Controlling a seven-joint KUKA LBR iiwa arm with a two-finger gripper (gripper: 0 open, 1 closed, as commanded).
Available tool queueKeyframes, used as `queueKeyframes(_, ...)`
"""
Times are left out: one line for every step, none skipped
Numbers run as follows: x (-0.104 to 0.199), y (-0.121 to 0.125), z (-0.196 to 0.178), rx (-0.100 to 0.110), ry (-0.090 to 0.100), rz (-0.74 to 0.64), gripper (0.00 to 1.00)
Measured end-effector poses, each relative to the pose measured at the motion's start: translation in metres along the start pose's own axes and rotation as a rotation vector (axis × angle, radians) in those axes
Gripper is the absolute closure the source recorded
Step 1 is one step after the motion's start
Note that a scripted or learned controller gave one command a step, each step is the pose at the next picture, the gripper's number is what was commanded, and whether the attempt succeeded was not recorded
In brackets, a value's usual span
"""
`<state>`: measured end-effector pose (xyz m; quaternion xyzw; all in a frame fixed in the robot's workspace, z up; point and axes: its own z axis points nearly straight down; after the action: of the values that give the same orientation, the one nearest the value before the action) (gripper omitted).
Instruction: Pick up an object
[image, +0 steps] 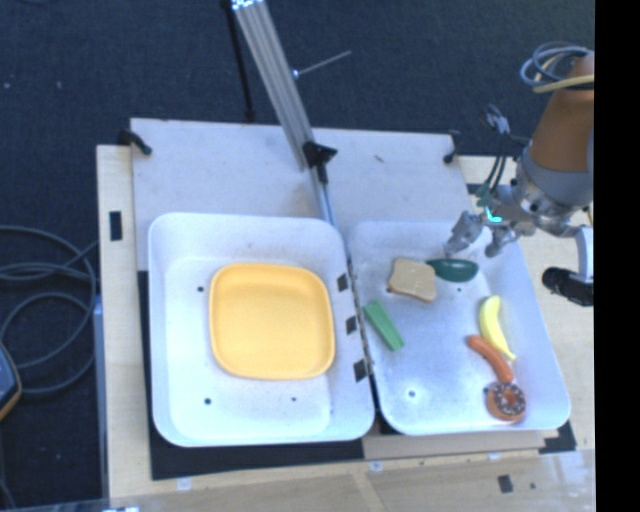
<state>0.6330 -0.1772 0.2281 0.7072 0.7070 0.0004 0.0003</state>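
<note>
Camera view: open, empty claw (479, 238) above banana (493, 326) lying lengthwise near-to-far.

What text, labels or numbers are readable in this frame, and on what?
None are readable.
The yellow plate, bread slice, green block, banana, sausage and donut show no print.
Any markings on the pincer or the arm's orange band are too small and blurred to make out.
</note>
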Motion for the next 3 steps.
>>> queueKeyframes(0.000, 0.000, 0.000, 0.000, 0.000, 0.000, 0.00)
queueKeyframes(-0.003, -0.011, 0.054, 0.005, 0.000, 0.001, 0.00)
queueKeyframes(-0.003, -0.019, 0.099, 0.004, 0.000, 0.001, 0.00)
